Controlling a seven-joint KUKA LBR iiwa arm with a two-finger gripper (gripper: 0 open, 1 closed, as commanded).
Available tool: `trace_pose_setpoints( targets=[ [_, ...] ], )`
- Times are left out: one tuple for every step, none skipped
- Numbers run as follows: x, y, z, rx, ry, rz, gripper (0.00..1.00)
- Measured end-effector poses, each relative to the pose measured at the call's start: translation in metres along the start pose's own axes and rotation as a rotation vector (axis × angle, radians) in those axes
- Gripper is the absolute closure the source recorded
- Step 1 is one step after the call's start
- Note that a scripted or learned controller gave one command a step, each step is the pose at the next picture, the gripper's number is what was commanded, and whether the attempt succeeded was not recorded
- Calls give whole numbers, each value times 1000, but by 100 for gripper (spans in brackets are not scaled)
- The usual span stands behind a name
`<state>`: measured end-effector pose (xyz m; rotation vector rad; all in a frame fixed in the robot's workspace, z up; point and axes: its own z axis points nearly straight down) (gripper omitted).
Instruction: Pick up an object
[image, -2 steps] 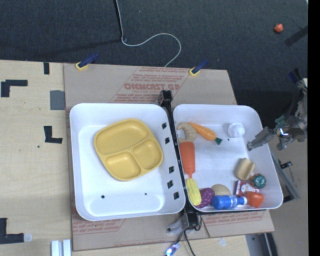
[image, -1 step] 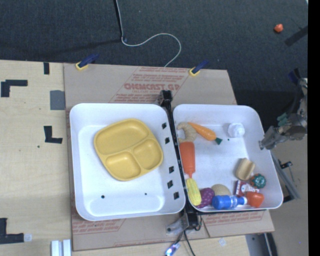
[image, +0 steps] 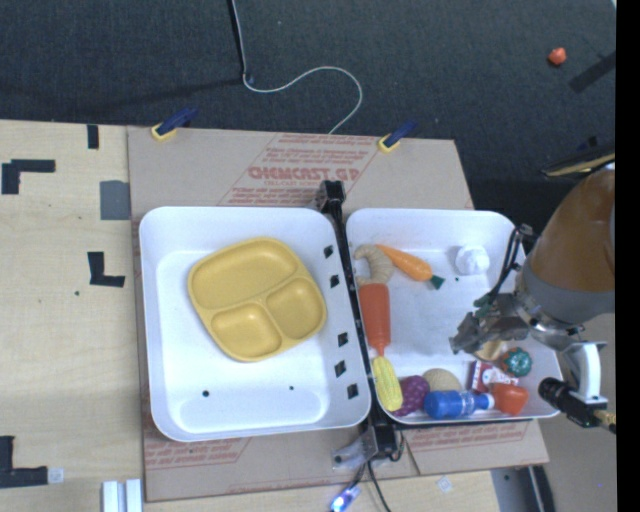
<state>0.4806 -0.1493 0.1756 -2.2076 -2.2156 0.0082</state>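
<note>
- My pincer (image: 478, 338) hangs low over the right bin (image: 430, 222), near its right wall; its dark tips blur together, so I cannot tell its opening or any hold.
- Just beside it lie a teal ball (image: 518, 362) and red-white packet (image: 487, 377).
- A blue bottle (image: 452, 404) lies lengthwise along the front wall.

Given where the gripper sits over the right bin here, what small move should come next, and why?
Probably a short descent. The gripper is low at the right bin's right side with nothing visibly between its fingers, and small items crowd just beneath it: a teal ball and a red-and-white packet.
</note>
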Motion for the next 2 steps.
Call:
trace_pose_setpoints(
  targets=[
    [106, 3, -28, -12, -3, -7, 100],
    [171, 3, -159, -25, -3, -7, 100]
  ],
)
